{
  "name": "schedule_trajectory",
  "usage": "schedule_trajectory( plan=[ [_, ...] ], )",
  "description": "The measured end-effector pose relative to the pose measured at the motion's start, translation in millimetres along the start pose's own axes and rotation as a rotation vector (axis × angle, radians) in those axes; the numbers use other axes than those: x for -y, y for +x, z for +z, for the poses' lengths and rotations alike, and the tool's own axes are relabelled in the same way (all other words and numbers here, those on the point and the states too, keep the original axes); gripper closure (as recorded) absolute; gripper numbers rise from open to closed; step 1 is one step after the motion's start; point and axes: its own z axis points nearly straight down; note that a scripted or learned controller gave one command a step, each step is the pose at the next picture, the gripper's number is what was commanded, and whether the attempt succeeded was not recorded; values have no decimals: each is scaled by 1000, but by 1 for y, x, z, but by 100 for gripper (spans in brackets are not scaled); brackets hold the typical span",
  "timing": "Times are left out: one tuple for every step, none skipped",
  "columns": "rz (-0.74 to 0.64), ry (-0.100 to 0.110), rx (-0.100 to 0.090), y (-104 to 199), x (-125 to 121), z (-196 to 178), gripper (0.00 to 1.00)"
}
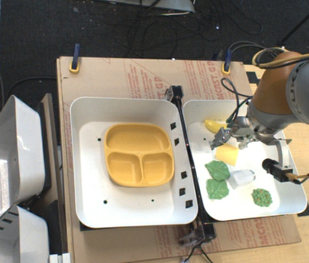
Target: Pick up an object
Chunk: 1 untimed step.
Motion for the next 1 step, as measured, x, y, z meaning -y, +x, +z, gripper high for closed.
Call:
schedule_trajectory(
  plan=[
    [3, -2, 1, 1, 0, 27, 0]
  ],
)
